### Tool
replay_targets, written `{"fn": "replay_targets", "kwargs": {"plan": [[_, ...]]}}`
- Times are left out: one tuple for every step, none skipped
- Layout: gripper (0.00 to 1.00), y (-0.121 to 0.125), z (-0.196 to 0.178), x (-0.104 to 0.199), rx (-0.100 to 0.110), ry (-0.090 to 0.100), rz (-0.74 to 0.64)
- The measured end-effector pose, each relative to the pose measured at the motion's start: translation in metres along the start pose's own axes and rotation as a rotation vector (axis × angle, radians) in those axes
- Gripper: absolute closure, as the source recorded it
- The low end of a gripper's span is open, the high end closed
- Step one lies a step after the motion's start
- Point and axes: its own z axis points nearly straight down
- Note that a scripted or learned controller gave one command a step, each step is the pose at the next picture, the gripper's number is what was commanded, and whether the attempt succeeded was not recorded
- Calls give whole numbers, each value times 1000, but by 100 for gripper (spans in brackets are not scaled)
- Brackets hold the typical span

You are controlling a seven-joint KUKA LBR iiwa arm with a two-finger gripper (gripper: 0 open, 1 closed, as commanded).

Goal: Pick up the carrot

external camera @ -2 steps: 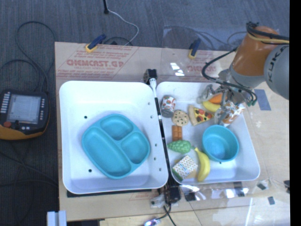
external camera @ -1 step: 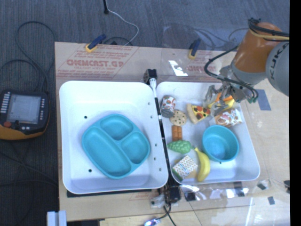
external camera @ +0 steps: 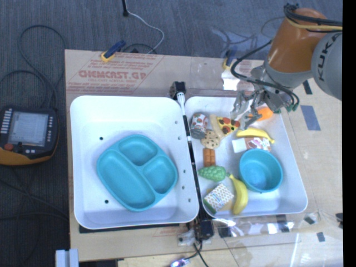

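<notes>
The carrot [external camera: 265, 113] is a small orange piece at the far right corner of the right bin [external camera: 295, 174]. My gripper [external camera: 248, 108] hangs low over that corner, and the carrot shows just to its right, touching or very close to it. I cannot make out whether the carrot is between the jaws or lying beside them. The arm's orange band [external camera: 295, 43] rises above and to the right.
The right bin is crowded: a can [external camera: 198, 125], pizza slice [external camera: 225, 125], banana [external camera: 253, 133], cookie [external camera: 210, 140], sausage [external camera: 209, 157], green vegetable [external camera: 213, 173], blue bowl [external camera: 260, 171], second banana [external camera: 240, 193] and small box [external camera: 219, 196]. The left bin [external camera: 89, 121] holds a blue divided plate [external camera: 137, 171].
</notes>
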Motion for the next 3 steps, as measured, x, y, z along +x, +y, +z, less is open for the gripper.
{"fn": "replay_targets", "kwargs": {"plan": [[100, 0, -7, 0, -1, -1, 3], [100, 0, -18, -2, 2, -6, 3], [100, -19, 46, 40, -2, -1, -202]]}}
